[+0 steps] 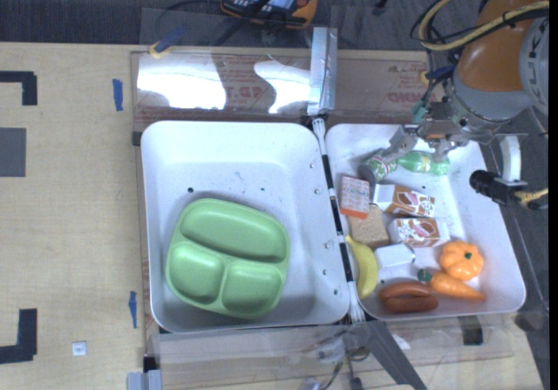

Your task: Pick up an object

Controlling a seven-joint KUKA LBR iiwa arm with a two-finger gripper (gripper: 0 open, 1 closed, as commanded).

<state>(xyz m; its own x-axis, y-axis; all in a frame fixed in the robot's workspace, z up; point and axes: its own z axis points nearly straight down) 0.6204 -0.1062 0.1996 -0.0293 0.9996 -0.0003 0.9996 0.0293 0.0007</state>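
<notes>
jaws spread, holding nothing, gripper (pixel 425 146) low over right bin (pixel 510 279).
green bottle (pixel 417 163) beneath looked light, slick, rounded; best pinched across its middle.

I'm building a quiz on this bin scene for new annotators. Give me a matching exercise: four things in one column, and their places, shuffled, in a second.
Things:
1. green divided plate
2. banana
3. small pumpkin
4. gripper

Places:
A. against the right bin's left wall, near its front
B. over the back part of the right bin
C. in the left bin
D. toward the right bin's front right corner, just above the carrot

Pairs: 1-C, 2-A, 3-D, 4-B
</notes>
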